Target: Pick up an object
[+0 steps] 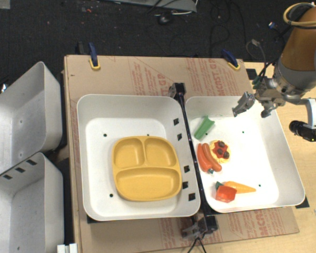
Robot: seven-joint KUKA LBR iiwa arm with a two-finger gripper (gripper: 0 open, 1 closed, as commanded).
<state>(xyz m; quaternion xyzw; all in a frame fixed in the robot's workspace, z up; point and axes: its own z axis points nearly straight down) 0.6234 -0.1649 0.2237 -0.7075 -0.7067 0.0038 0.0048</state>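
My gripper (255, 106) hung over the far edge of the right white bin (284, 162), fingers spread apart and clamped on nothing. Near the divider lay a green plastic block (204, 127); nearer than it, two red toy sausages (208, 157) touched a small yellow pizza piece (220, 151). Nearest sat an orange toy carrot (240, 187) beside a red pepper (226, 194) — nothing stood between us. Left of the divider, a yellow compartment plate (146, 168) filled the other bin (95, 157).

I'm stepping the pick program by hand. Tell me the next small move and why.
Probably bring the end effector down and toward the view's left, over the green block. It sits above the right bin's far edge with its fingers spread and nothing between them, and that block is the nearest item, lying apart from the hot dog.
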